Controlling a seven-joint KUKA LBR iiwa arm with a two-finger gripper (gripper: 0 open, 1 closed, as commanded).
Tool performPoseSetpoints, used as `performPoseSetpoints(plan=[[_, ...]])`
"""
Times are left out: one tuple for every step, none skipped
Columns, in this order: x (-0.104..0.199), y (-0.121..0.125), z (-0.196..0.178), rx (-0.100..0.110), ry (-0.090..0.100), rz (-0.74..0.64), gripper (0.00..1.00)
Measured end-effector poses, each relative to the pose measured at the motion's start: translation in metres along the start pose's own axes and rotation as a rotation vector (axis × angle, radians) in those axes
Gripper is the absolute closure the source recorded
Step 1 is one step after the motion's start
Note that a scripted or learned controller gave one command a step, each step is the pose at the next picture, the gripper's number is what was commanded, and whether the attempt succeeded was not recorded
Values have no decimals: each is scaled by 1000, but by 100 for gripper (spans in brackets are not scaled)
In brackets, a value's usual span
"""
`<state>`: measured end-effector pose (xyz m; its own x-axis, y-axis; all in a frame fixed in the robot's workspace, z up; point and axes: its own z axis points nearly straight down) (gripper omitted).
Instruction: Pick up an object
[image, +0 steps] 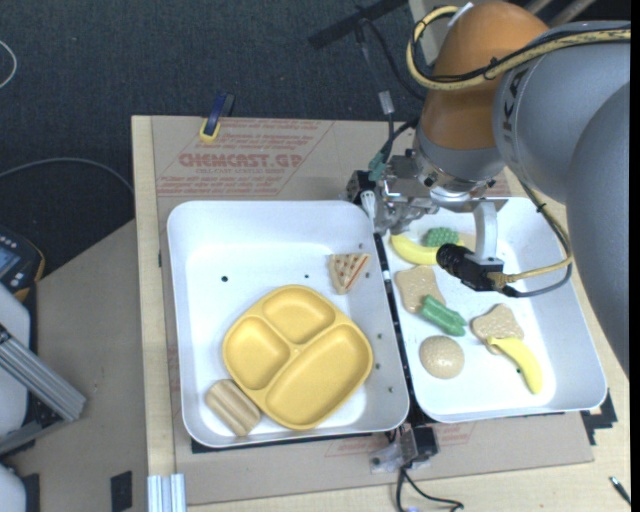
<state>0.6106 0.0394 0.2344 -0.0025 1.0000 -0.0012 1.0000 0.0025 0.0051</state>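
Banana (412, 250) beside gripper (400, 212); cardboard (240, 155) "CHEMCAST"

The arm (480, 120) hides part of the right bin (580, 330).

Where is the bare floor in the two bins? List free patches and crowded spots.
Left bin: free across the back, between its far wall, the yellow divided plate and the waffle piece. Right bin: free along the near edge, below the round cookie. Crowded under the gripper, around the bananas and green pieces.
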Motion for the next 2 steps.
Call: performPoseSetpoints(plan=[[-34, 18, 53, 11, 1, 6, 100], [-42, -50, -29, 4, 2, 5, 100]])
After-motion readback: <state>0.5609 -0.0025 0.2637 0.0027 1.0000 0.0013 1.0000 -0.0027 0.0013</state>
